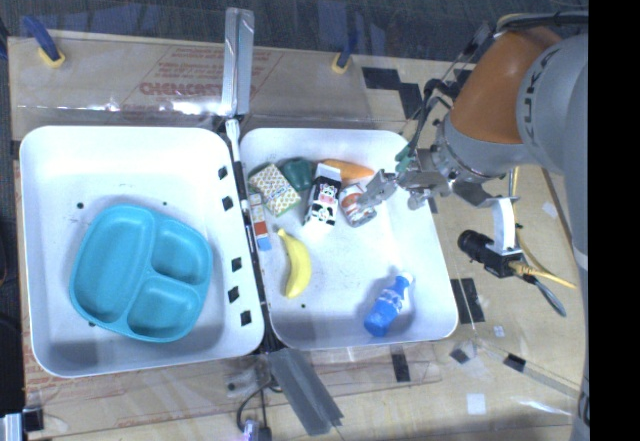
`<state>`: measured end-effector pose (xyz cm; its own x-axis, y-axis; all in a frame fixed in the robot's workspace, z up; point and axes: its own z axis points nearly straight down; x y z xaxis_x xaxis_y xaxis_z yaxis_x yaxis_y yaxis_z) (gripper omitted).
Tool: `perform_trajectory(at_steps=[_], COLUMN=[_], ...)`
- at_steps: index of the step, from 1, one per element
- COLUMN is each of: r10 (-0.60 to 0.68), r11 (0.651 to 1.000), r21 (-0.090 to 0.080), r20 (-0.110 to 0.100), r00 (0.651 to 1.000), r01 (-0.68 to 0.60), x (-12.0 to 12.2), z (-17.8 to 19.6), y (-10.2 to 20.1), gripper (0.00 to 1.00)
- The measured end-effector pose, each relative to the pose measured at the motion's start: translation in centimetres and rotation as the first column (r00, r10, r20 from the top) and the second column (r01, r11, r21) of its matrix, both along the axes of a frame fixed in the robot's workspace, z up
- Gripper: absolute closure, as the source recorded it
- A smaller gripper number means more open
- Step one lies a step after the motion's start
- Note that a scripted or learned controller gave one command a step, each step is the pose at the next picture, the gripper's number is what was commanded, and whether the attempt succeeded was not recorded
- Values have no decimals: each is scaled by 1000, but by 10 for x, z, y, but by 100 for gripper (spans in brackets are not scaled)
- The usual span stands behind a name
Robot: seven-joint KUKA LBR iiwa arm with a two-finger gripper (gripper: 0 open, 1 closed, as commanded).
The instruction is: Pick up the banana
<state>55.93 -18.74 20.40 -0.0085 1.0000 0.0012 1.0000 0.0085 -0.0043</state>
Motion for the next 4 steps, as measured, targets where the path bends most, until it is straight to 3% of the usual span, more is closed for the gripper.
perform_trajectory(at_steps=[1, 2, 3, 4], r10=[77, -133, -453, -448], r11=[997, 991, 891, 894], r21=[-2, 0, -1, -1], r20=[3, -1, 0, -5], r00=[997, 991, 891, 894], r01=[-77, 133, 453, 448], x=[-17, -61, -32, -32], z=[-113, -113, -113, -104], y=[51, 86, 95, 96], gripper=[0, 0, 0, 100])
